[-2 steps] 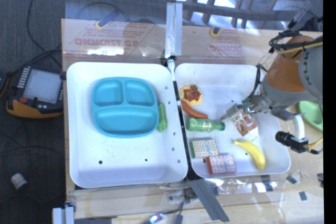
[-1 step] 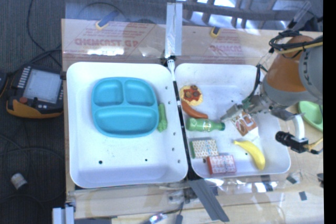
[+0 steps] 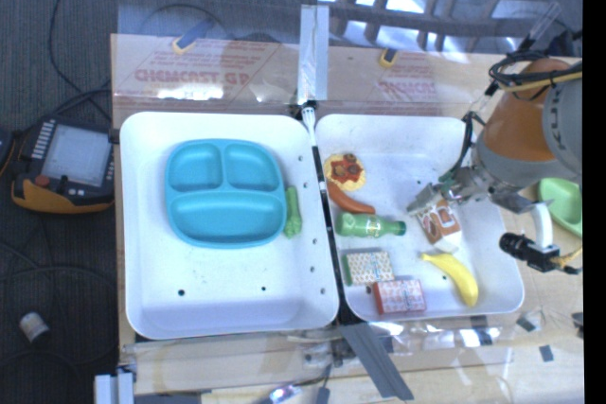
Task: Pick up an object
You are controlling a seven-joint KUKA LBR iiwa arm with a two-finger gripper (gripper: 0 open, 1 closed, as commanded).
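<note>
My gripper [image 3: 426, 200] is low over the middle of the right bin [image 3: 417, 132], reaching in from the right under the orange-banded wrist. A small brown and white packet [image 3: 441, 225] lies just in front of it, touching or nearly touching it. Around them in the bin lie a yellow banana [image 3: 454, 275], a green bottle [image 3: 369, 225] on its side, a round toy pizza [image 3: 345, 169], an orange sausage [image 3: 351, 201], a green patterned box [image 3: 368, 266] and a red box [image 3: 399, 296].
The left bin [image 3: 227, 298] holds a blue divided plate [image 3: 225, 191] with a small green vegetable [image 3: 293, 211] beside its right rim. A black and white fitting [image 3: 532, 246] sticks out over the right bin's right wall. A green object [image 3: 563, 202] sits outside at the far right.
</note>
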